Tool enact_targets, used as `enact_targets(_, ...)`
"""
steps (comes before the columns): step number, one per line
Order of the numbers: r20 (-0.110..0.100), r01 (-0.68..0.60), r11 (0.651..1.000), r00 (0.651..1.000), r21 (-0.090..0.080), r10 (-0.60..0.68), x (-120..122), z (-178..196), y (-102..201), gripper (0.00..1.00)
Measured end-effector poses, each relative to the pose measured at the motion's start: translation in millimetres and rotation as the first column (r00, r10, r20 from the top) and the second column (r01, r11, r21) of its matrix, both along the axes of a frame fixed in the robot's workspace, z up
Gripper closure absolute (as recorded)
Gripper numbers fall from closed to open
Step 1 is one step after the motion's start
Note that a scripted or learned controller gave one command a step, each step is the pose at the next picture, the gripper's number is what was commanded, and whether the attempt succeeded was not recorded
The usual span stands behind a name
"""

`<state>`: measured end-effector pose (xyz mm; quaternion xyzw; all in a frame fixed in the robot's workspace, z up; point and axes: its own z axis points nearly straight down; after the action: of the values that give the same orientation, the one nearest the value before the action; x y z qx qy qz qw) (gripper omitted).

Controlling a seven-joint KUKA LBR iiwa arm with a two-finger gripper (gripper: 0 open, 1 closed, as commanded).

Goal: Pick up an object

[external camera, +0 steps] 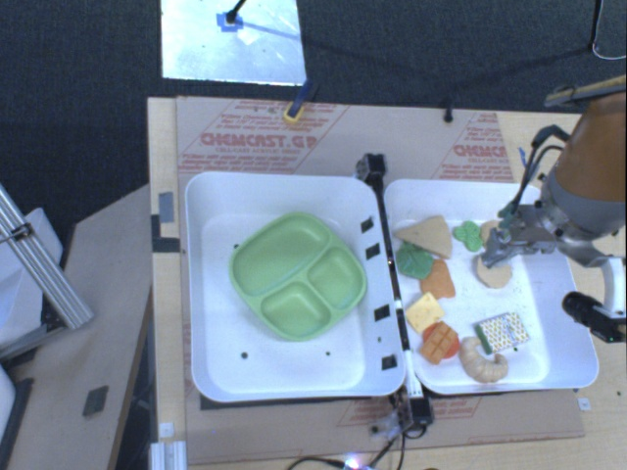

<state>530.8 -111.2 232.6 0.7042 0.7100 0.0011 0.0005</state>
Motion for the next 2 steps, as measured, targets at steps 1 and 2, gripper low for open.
enact_targets(1,0.000,-0.001,1.000,1.000,0.000,0.001,2.8,-7.1,48.2,1.00)
enact_targets(2,-0.001,0.000,1.000,1.000,0.000,0.000,-2.0,-16.9,102.0,1.00)
